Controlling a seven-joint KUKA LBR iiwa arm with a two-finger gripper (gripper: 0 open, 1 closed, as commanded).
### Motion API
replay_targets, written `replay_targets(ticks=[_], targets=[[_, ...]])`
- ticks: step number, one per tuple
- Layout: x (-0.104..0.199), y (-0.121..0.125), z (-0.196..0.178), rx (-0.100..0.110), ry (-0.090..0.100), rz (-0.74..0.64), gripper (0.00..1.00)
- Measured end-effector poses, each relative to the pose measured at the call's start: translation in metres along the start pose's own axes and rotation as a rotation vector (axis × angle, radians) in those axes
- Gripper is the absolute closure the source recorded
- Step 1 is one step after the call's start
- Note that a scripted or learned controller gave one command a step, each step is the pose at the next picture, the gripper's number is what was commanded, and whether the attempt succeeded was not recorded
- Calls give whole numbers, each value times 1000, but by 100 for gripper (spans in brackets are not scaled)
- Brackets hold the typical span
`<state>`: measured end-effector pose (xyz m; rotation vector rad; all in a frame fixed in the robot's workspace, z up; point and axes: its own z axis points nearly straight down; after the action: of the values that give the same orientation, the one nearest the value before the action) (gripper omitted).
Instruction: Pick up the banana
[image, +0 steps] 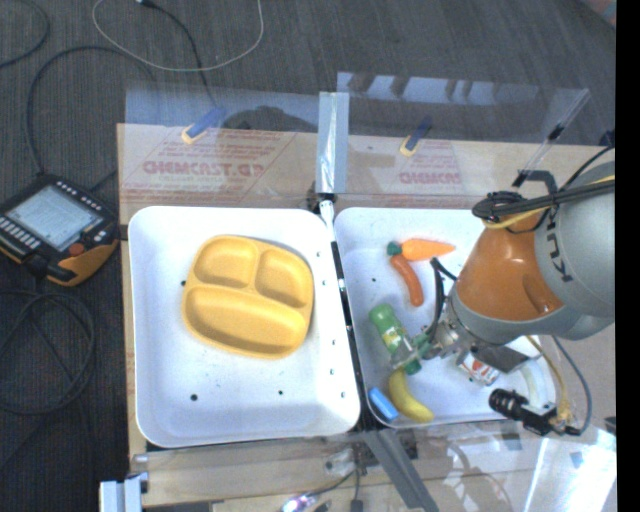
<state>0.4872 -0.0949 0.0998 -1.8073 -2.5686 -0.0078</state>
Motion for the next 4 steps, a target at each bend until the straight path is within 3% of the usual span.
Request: replay_targets(ticks=[1,2,3,4], targets=[[0,0,0,0,0,0,0],[-4,0,10,-8,1,160,0],[-4,2,2,-9,3,160,100],[-4,1,2,-8,4,160,0]])
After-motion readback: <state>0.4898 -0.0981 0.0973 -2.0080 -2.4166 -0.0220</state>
